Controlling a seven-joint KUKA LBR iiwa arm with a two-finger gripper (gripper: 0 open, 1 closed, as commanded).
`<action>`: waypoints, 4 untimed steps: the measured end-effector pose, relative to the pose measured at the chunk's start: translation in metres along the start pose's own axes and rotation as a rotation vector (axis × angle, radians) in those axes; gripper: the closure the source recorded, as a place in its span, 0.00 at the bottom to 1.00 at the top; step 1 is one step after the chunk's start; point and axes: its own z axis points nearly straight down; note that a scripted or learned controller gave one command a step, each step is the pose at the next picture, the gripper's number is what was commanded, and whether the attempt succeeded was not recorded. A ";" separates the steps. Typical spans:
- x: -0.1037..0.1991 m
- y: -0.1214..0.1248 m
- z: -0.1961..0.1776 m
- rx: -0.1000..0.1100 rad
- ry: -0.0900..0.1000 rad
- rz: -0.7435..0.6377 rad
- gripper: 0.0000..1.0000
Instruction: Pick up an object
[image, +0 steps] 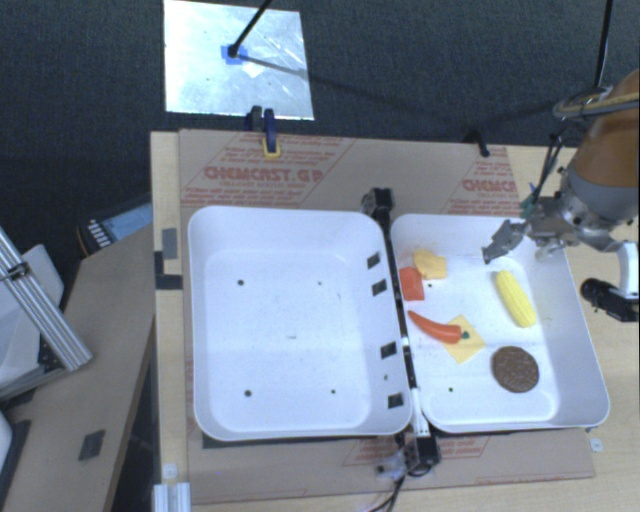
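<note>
Several toy foods lie in the right bin (575, 300). They are a yellow corn cob (515, 297), a brown round patty (515, 369), a red chili pepper (433, 324) resting across a yellow cheese slice (466, 343), an orange-red block (411, 283) and a small yellow piece (431, 264). My gripper (521, 245) hangs over the far part of this bin, just beyond the corn cob. It is open, its fingers spread and nothing between them. The grey arm with its orange band comes in from the right edge.
The left bin (290, 320) sits beside the right one, with black clips (380, 290) along the shared rim. A cardboard sheet (300, 170) lies under both bins. A shiny metal plate (240, 60) rests at the back.
</note>
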 end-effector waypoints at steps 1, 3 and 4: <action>-0.048 -0.045 -0.065 -0.004 -0.003 0.007 0.00; -0.045 -0.129 -0.302 -0.009 -0.004 0.004 0.00; -0.045 -0.125 -0.309 -0.007 -0.004 -0.002 1.00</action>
